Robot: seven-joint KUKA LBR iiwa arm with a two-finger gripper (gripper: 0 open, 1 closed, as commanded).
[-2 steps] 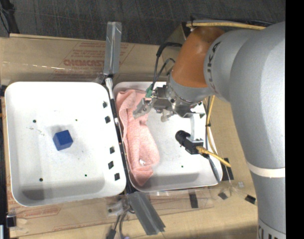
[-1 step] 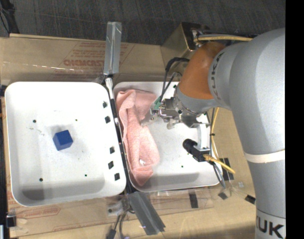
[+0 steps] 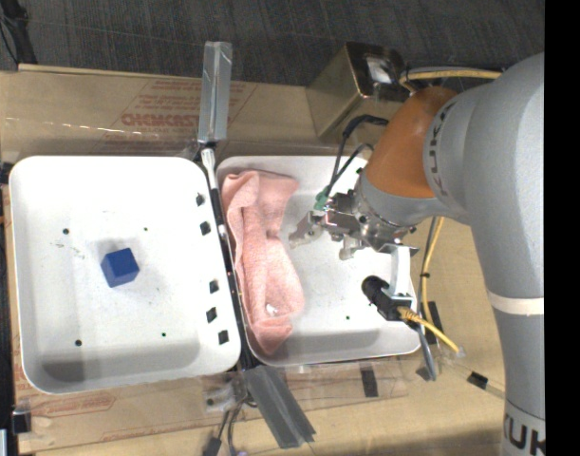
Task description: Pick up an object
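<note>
The hand (image 3: 313, 224) hangs over the right bin (image 3: 365, 335), beside the pink towel (image 3: 263, 259); I cannot tell its state. A blue cube (image 3: 120, 266) sits in the left bin (image 3: 43, 255).

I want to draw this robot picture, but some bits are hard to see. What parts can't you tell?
- Gripper, camera view: its fingers are too small and cluttered to judge.
- Right bin: its right side is covered by the grey arm and orange band.
- Pink towel: anything under its folds is hidden.
- Blue cube in the left bin: its underside is unseen.
</note>
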